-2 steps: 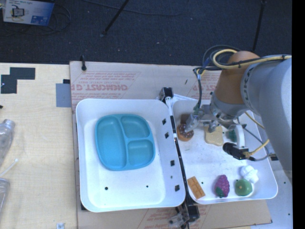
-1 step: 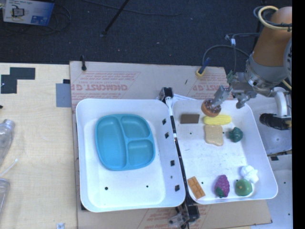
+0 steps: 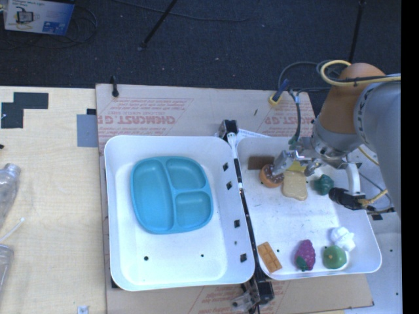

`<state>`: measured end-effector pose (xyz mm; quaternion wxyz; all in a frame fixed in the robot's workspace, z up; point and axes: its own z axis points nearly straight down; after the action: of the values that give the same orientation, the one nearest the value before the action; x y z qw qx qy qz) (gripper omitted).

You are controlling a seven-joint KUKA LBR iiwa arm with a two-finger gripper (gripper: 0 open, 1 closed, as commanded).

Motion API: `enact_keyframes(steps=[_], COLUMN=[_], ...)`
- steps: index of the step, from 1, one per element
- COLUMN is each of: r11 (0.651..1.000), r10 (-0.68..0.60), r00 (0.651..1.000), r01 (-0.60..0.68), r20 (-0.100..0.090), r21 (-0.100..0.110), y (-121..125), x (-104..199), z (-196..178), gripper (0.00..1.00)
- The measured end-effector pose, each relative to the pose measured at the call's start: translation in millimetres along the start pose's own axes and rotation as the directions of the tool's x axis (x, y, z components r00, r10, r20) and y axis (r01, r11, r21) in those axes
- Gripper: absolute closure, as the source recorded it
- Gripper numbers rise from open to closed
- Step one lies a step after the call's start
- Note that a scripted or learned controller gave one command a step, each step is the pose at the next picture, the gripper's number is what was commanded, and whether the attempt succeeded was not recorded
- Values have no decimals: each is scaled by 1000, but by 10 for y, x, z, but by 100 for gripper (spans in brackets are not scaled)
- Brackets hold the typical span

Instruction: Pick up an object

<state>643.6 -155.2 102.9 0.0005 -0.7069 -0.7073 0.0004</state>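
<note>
The cardboard sheet [image 3: 163, 113] bears red, upside-down "CHEMCAST GP" print.

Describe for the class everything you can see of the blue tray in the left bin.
The blue tray is a light blue, smooth, plastic-looking dish with rounded corners. It has three compartments: one long one down its left side and two smaller ones on the right, upper and lower. It lies flat and right side up on the floor of the left white bin, toward the upper middle, turned slightly off the bin's edges. Nothing lies in its compartments, and it touches the bin floor alone.
</note>
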Motion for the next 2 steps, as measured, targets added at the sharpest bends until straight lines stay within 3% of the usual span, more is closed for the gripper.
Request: enact_keyframes(steps=[1, 2], r11=[1000, 1000], r10=[5, 6], r00=[1000, 1000], r01=[-5, -6], r20=[9, 20], r21=[-13, -13], y=[-279, 31], x=[541, 594], z=[65, 68], gripper=[0, 0])
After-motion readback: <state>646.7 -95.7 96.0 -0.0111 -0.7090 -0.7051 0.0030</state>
